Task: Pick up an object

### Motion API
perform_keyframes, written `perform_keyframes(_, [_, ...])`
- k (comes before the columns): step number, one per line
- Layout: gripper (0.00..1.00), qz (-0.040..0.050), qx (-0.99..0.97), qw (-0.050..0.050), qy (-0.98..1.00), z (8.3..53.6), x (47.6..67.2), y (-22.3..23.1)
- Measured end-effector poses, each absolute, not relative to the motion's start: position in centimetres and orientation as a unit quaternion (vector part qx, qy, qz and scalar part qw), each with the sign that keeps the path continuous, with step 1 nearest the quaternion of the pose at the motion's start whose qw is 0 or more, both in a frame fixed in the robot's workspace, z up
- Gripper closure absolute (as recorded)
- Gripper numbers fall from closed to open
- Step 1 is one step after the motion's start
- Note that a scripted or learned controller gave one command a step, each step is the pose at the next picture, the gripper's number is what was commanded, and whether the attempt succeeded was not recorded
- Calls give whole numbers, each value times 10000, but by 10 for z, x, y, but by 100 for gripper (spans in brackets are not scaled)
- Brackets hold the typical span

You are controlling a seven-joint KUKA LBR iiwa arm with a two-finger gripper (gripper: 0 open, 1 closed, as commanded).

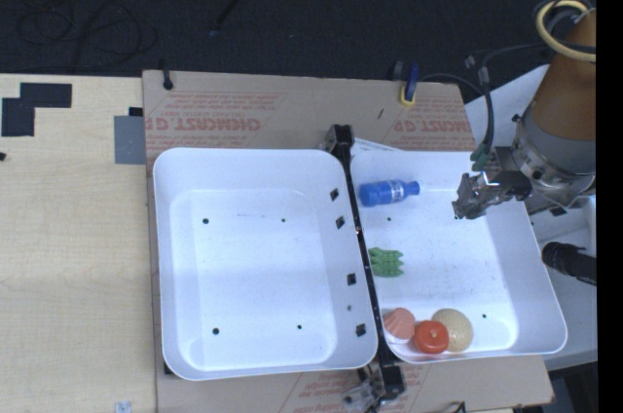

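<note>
In the right bin (506, 294), a blue bottle (387, 193) lies on its side near the far left corner. A small green object (385, 262) rests by the left wall. At the near edge sit a pink item (398, 322), a red round item (431, 337) and a beige round item (454, 327), all close together. My gripper (470, 204) hangs over the right bin's far right part, to the right of the blue bottle and apart from it. Nothing shows between its dark fingers.
The left bin (175, 255) stands beside the right one, with a black divider (355, 245) between them. Both rest on a cardboard sheet (253, 109). Cables and a yellow clip (409, 93) lie at the back. My arm (565, 109) comes in from the right.
</note>
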State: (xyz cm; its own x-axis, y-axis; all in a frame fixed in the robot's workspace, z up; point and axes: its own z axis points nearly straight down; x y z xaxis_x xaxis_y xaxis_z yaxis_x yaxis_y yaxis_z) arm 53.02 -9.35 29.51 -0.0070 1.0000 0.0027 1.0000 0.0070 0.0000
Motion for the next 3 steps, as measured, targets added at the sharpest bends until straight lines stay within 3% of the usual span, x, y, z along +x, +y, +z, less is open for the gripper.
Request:
perform_keyframes(1, [100,6,-7073,6,-7069,294,542,-109])
perform_keyframes(2, [100,25,-7059,49,-7082,272,472,-57])
perform_keyframes(3, [100,23,-7067,34,-7075,282,475,-60])
